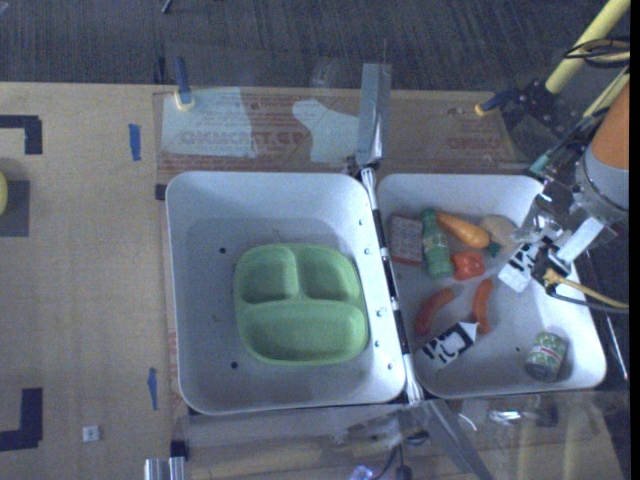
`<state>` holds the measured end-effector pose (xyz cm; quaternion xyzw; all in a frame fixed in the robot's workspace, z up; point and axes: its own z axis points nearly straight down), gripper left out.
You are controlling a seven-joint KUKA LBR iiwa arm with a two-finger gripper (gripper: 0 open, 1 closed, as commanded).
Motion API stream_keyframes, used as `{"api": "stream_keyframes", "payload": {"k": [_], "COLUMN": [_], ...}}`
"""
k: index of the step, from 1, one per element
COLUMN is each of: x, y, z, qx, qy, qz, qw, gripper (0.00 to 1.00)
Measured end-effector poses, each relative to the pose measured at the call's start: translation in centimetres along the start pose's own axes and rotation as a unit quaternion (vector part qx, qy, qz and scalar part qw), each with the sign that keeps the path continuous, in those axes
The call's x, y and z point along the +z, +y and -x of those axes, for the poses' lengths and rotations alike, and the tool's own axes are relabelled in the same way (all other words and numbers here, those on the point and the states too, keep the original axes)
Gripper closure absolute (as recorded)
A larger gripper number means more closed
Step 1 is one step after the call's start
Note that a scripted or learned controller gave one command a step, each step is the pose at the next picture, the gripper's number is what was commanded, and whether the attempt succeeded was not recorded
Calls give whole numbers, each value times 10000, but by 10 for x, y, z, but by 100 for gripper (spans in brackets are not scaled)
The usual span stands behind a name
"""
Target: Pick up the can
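The can [547, 355], short with a green and white label, stands in the near right corner of the right bin [500, 380]. My gripper [527, 248] hangs over the right side of that bin, farther back than the can and well apart from it. It sits beside a beige item [498, 228]. I see nothing held in it.
The right bin also holds a red and white packet [405, 238], a green bottle [435, 244], a carrot [462, 230], a red pepper [467, 264], two reddish sausage-like pieces [435, 309] and a black and white box [450, 341]. A green divided plate [298, 303] lies in the left bin [200, 208].
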<state>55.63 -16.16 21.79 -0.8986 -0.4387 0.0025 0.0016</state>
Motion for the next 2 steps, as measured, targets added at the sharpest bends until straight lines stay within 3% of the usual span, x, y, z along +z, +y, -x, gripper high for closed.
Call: {"api": "stream_keyframes", "payload": {"k": [1,2], "x": [-9,-5], "y": [0,53], "z": [-1,5], "qx": [-16,513], "qy": [-6,9], "qz": [0,24], "qw": [10000,9987], "gripper": [100,100]}}
